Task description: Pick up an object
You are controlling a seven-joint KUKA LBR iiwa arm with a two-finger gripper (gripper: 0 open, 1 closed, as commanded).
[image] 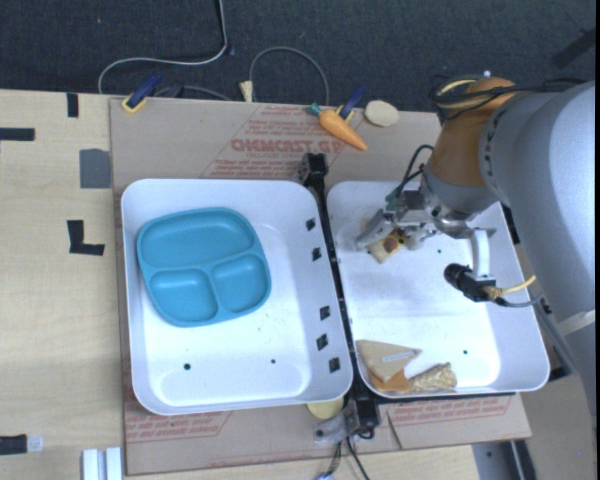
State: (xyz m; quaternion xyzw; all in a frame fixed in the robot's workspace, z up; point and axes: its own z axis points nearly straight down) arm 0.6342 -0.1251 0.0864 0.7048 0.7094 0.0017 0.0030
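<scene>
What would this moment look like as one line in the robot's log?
arm: over right bin | gripper: low at bin's upper left, small tan object beside it | tan pieces: bin's near edge | blue divided plate: left bin

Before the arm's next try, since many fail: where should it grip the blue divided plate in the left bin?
Probably the blue divided plate by its raised outer rim, coming straight down from above with one finger inside and one outside. It lies flat in the left bin, so the rim looks like its one graspable edge.
</scene>
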